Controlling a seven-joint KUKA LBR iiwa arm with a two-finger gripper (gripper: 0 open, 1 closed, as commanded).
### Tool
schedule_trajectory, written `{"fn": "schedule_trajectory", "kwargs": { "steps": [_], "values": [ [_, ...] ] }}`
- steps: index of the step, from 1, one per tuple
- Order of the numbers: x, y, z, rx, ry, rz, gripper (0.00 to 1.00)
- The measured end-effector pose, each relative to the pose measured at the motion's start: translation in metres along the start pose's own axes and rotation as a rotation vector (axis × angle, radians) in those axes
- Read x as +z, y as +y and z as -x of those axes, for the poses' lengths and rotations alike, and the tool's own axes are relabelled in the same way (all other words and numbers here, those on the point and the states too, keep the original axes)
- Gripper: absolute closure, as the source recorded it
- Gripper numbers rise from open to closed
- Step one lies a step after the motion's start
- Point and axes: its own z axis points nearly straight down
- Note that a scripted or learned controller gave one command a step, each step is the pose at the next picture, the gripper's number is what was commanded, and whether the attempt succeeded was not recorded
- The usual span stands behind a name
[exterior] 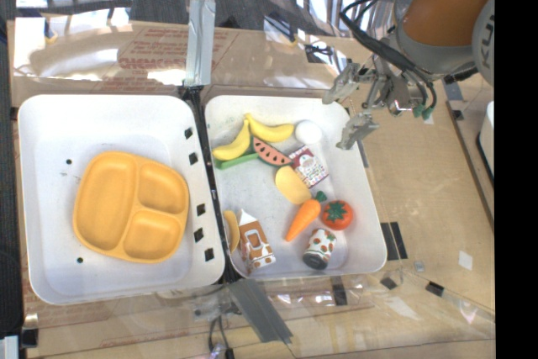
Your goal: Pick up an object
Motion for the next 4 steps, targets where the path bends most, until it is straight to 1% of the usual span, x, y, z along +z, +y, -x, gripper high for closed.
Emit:
{"fn": "schedule_trajectory", "kwargs": {
  "steps": [1,2,3,4],
  "values": [
    [0.153,-0.001,-0.046,0.013,0.009,0.005,0.00],
    [0.172,0.014,-0.091,0.047,0.000,0.002,0.00],
    [0.184,0.070,-0.125,0.180,0.003,0.004,0.00],
    [0.173,0.070,-0.123,0.174,0.000,0.002,1.00]
  ]
}}
